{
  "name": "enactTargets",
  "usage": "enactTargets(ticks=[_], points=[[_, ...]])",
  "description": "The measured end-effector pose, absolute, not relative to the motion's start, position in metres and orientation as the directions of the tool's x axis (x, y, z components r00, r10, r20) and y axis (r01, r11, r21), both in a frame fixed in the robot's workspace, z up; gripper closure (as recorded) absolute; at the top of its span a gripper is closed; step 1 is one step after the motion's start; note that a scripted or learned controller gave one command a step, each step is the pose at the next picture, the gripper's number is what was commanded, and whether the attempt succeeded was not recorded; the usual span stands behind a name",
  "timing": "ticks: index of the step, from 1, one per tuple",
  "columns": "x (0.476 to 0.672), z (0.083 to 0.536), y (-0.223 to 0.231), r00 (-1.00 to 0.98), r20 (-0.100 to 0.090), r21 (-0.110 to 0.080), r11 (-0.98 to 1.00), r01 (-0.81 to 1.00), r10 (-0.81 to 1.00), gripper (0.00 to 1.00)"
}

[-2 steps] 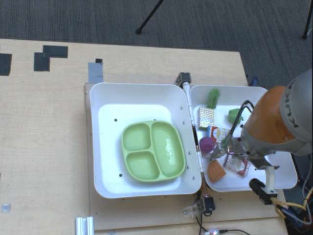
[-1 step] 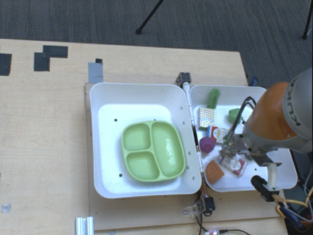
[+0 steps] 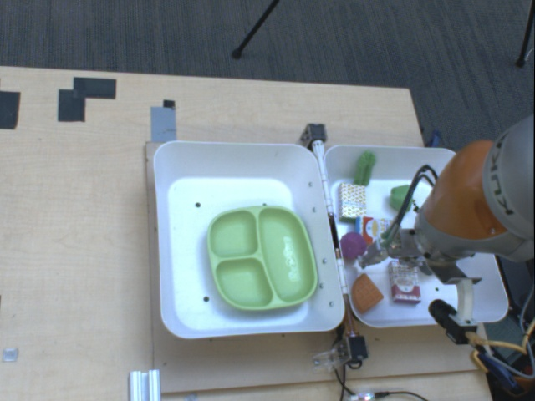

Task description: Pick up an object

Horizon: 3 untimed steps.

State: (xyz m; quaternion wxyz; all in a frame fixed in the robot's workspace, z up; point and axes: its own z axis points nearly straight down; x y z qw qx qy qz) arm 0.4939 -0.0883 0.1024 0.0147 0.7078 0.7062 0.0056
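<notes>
The arm (image 3: pixel 476 199) reached in from the right and hung low over the right bin (image 3: pixel 493 303), its orange band covering much of that bin's far side. The claw (image 3: pixel 403 261) sat down among the small things there, directly above a small clear packet with a red base (image 3: pixel 405 289), and appeared to be working toward it. Whether the claw was wide, narrow or closed on anything, I cannot tell: the wrist and cables hid that part, so nothing could be counted as held.

The candidates for picking lay crowded together in the right bin, which probably explained why the claw came straight down rather than from the side. An orange-brown wedge (image 3: pixel 366 291) lay at the near left corner, just beside the clear packet. A purple ball (image 3: pixel 354 244) sat close to the dividing wall, with a checkered block (image 3: pixel 354 199) above it and a green stick (image 3: pixel 364 169) at the far end. A green lump (image 3: pixel 400 196) showed partly beside the arm.

The left bin (image 3: pixel 180 249) carried a green divided plate (image 3: pixel 262 257), lying flat near its middle, well apart from the claw. Both bins rested on the wooden desk (image 3: pixel 75 224).

With neighbours so near, a closing grip risked catching the wedge as well, or nudging the packet away.
</notes>
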Motion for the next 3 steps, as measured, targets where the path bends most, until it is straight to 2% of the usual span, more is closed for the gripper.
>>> enactTargets(ticks=[1,2,3], points=[[0.496,0.113,-0.089,0.003,-0.017,0.035,-0.002,0.999,1.000,1.00],[0.495,0.113,-0.090,0.003,-0.018,0.035,-0.002,0.999,1.000,0.00],[0.497,0.124,-0.089,0.002,-0.018,0.038,-0.001,0.999,1.000,1.00]])
